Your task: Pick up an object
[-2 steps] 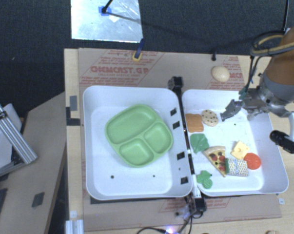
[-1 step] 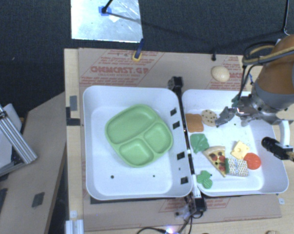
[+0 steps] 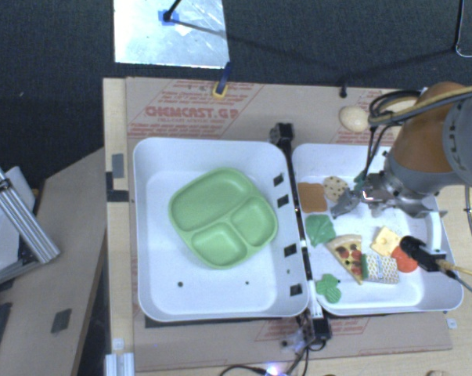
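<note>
**Desk:** Operator, what do you have on the bench, biggest things first?

**Floor:** You have two white bins side by side. The left bin (image 3: 153,288) carries a green divided tray (image 3: 223,216) at its centre. The right bin (image 3: 435,288) carries the toy food. From the bench's three o'clock the grey arm (image 3: 431,151) leans in over the right bin's upper half.

**Desk:** And the gripper?

**Floor:** The gripper (image 3: 349,203) sits low at the pile's twelve o'clock, just beside the brown toast slice (image 3: 312,197) and the cookie (image 3: 336,186). You cannot tell from here whether its fingers are spread or closed, and nothing is seen between them.

**Desk:** What is there to pick?

**Floor:** The choice lies below the gripper: a green leaf (image 3: 321,229) at seven o'clock, a pizza slice (image 3: 347,254) at six, a yellow cheese wedge (image 3: 387,240) at five. A second, smaller green piece (image 3: 328,287) rests near the bin's front edge.

**Desk:** So which step is this?

**Floor:** By your reading, the approach: the tool is down among the items, no grasp confirmed. The next move calls for centring on one piece, closing firmly, then lifting straight up clear of its neighbours.
</note>
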### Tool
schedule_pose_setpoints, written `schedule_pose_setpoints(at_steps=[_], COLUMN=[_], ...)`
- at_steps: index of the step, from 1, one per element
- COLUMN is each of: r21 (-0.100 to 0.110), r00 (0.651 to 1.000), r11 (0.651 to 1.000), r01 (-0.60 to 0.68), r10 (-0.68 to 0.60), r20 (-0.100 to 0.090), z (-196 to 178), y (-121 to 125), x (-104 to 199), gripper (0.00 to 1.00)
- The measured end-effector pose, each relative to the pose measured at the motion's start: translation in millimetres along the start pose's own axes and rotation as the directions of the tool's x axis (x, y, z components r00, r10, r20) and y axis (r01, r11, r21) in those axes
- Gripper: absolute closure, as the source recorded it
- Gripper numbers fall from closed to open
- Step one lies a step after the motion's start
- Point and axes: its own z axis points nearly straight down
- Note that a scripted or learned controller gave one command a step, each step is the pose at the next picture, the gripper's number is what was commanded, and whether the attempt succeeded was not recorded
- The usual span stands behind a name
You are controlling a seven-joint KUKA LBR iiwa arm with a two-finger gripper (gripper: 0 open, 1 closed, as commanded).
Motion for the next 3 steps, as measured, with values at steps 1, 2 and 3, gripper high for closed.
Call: schedule_pose_setpoints(at_steps=[1, 2, 3], r21=[-0.005, -0.011, -0.007], r00=[1.000, 1.000, 1.000], r11=[1.000, 1.000, 1.000], r01=[-0.001, -0.001, 0.003], r10=[0.001, 0.001, -0.003], r20=[0.000, 0.000, 0.001], z=[40.4, 26.9, -16.7], y=[1.0, 3.0, 1.3], x=[0.4, 0.6, 3.2], gripper=[0.00, 1.00, 1.00])
